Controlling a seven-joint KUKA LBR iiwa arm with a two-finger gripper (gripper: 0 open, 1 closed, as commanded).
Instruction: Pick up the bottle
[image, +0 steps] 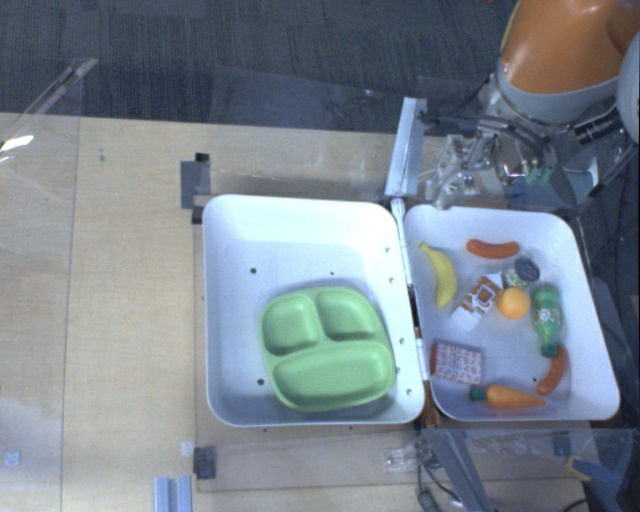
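In the right bin (585, 300), a carrot (508, 397) lies along the near wall, a patterned packet (456, 362) to its left and a sausage (552, 370) to its right. The green bottle (545, 318) lies by the right wall, beside an orange (514, 304). Farther back sit a banana (440, 274) and another sausage (493, 247). The left bin (230, 260) holds a green tray (326, 348). The hand (462, 172) hovers past the right bin's far edge; whether it is wide or narrow I cannot tell.
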